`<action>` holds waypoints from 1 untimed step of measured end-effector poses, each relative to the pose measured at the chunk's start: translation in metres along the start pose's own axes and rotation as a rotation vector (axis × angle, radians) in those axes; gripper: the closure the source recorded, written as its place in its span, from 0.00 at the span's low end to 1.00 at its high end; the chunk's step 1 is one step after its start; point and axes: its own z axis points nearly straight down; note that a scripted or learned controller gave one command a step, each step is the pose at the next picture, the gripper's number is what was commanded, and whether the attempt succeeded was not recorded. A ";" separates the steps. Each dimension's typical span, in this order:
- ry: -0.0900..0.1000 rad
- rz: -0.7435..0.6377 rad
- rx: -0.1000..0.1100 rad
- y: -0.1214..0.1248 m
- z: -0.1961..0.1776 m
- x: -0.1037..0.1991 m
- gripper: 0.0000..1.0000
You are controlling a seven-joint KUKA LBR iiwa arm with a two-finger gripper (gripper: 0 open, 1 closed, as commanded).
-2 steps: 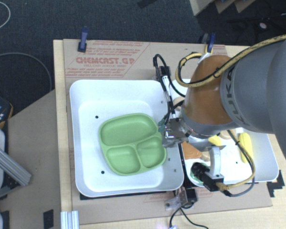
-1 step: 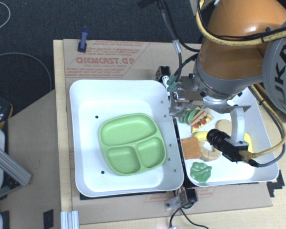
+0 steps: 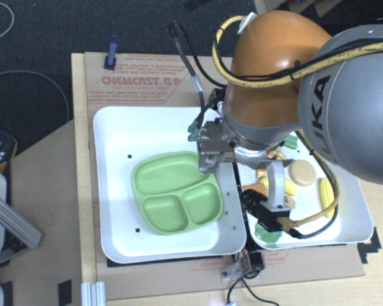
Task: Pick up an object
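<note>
The arm's gripper (image 3: 209, 153) hangs over the right rim of the green divided plate (image 3: 175, 191), which lies in the left bin (image 3: 115, 171). We cannot tell how the pincer stands, since the wrist hides it. The right bin (image 3: 354, 225) holds small toy foods (image 3: 301, 174) and a banana (image 3: 327, 196). We judge the plate's thin rim the likeliest target: descend squarely over it and close firmly before lifting.

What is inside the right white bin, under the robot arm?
In the right white bin, a round beige piece, a yellow banana-like piece and green bits show. The grey arm covers the rest.
</note>
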 end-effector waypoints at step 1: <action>0.000 0.006 -0.001 0.001 0.050 -0.011 1.00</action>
